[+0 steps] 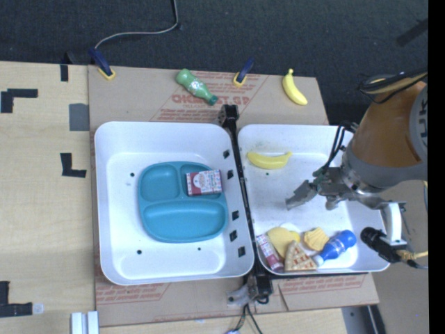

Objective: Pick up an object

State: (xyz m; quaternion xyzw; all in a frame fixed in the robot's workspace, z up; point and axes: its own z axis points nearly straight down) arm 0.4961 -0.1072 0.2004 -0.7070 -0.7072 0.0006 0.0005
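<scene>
The banana (269,160) lies in the right bin (334,134), near its far wall. The tool (300,197) hangs just beside it, holding nothing; its opening I cannot tell. Closing too early would miss the curved fruit.

A light wooden bench (42,207) carries brown cardboard (139,92), with dark carpet (292,19) beyond it.

Blue tray (182,214), yellow banana (269,160), green bottle (195,86), white bins (111,207), orange-banded grey arm (389,134).
</scene>
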